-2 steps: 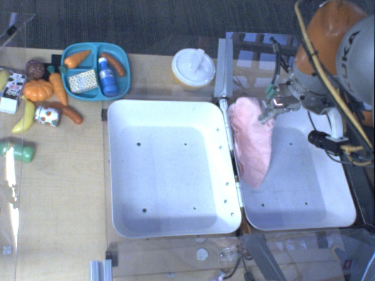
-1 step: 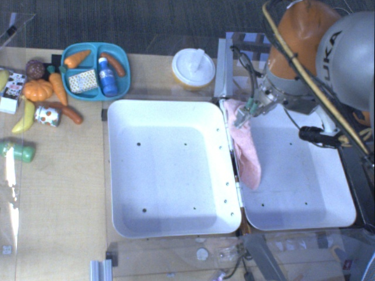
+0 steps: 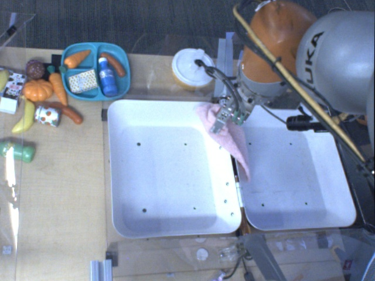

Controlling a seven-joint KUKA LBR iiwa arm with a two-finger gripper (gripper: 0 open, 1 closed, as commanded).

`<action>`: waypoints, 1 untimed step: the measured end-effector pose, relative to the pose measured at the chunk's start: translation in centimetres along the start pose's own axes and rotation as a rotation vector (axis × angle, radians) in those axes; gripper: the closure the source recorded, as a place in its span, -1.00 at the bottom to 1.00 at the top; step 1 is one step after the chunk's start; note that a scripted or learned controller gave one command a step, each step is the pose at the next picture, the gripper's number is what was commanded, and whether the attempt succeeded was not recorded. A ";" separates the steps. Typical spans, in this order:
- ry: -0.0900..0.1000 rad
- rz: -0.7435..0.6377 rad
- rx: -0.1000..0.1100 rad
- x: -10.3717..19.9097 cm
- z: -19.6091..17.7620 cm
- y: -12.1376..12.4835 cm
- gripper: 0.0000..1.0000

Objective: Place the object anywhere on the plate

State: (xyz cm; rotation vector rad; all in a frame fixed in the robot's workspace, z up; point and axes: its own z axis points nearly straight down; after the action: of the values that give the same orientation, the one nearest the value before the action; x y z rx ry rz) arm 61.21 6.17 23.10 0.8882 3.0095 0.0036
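Camera view first, nearest edge: I've got the left bin (image 3: 170, 215) and the right bin (image 3: 304, 209) side by side on the surface (image 3: 58, 186), with their shared rims running up the middle. Moving up that seam, there's the pink cloth (image 3: 234, 142), draped across both rims, its long axis slanting from upper left down to lower right. At its upper end sits my gripper (image 3: 224, 119), and the fingers look pinched on the top of the cloth, with the rest trailing below them toward me. Farther back and off to the left is the blue plate (image 3: 120, 57), divided into compartments that hold toy food. So from the fingers the plate lies up and well to the left, and I judge the carry must go that way. Beyond the bins stands a white-lidded cup (image 3: 190, 67).
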 end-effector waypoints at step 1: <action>-0.002 -0.401 -0.003 2.6 0.2 4.4 1.00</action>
State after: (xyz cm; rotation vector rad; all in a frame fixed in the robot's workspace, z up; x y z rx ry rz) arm 61.40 11.33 22.95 0.2705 3.1229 0.0057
